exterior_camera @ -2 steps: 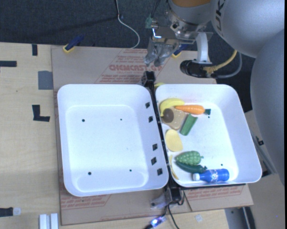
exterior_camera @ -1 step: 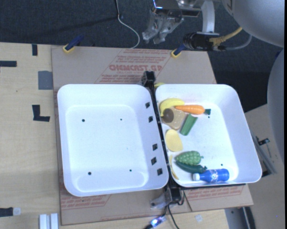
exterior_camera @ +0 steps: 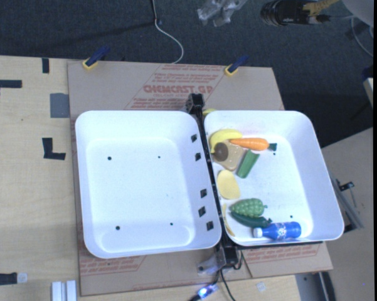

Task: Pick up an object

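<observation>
While the tool (exterior_camera: 223, 5) is hovering blurred beyond the bins, its grip unreadable, it's needing to descend toward the carrot (exterior_camera: 249, 144).

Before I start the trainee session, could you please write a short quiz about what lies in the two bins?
1. True or false: the carrot lies in the right bin.
2. Which thing lies nearest the right bin's front edge? A) blue bottle B) carrot C) yellow banana
3. Fill in: the toys crowd against the right bin's ____ wall, beside the left bin.

Key: 1 true; 2 A; 3 left.
</observation>
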